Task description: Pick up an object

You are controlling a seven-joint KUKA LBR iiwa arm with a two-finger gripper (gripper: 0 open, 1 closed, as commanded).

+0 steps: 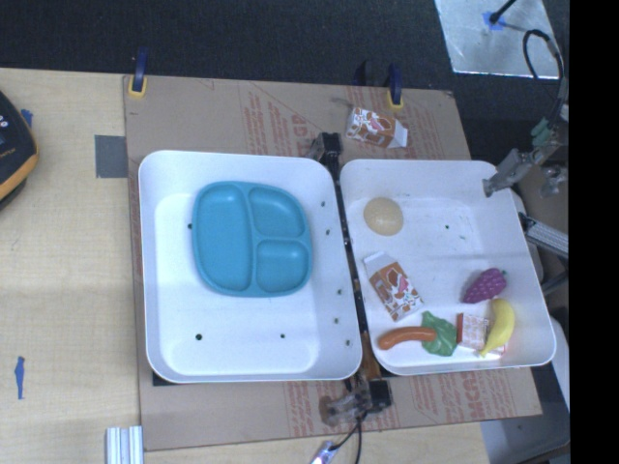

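Two white bins: left bin (155, 259), right bin (435, 177). One blue divided plate (251, 238). One round bun (383, 216), one grape bunch (485, 284), one banana (500, 325), one sausage (404, 337), one green leafy piece (441, 335). Three small printed packets: (394, 287), (473, 331), (375, 129).

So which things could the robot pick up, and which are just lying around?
To pick: bun, snack packet, hot dog, green leaf, grapes, banana.

Lying about: blue divided plate, loose packet outside the bins.
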